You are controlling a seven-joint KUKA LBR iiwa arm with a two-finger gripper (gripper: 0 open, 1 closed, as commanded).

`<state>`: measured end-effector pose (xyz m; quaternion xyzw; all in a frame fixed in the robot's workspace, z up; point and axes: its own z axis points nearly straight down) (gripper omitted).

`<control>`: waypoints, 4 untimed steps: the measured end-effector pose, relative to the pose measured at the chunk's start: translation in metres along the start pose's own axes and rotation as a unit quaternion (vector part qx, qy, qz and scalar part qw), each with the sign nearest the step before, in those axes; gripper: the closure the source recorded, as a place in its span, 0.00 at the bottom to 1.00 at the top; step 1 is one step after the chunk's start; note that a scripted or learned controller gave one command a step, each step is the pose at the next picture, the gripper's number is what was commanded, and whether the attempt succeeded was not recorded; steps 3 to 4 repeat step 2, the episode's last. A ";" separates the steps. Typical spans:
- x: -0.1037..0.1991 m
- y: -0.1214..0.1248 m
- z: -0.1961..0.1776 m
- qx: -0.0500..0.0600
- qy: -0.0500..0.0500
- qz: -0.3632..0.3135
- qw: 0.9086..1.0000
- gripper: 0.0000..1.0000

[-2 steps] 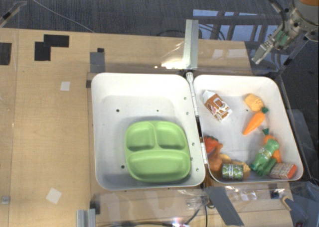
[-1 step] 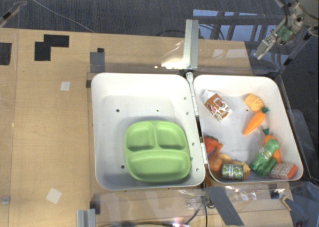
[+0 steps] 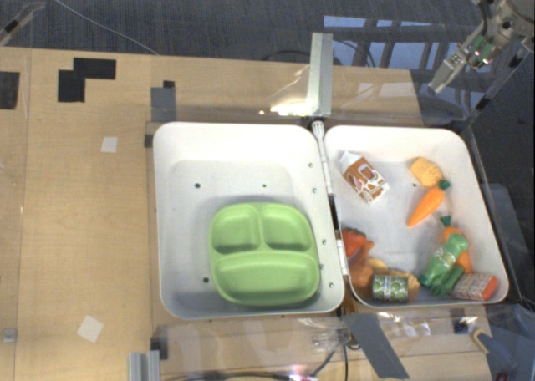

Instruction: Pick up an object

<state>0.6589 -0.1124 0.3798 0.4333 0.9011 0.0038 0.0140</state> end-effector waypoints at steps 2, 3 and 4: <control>-0.002 0.003 -0.027 -0.006 -0.008 -0.004 1.000 1.00; -0.002 0.003 -0.027 -0.006 -0.008 -0.004 1.000 1.00; -0.002 0.003 -0.027 -0.006 -0.008 -0.004 1.000 1.00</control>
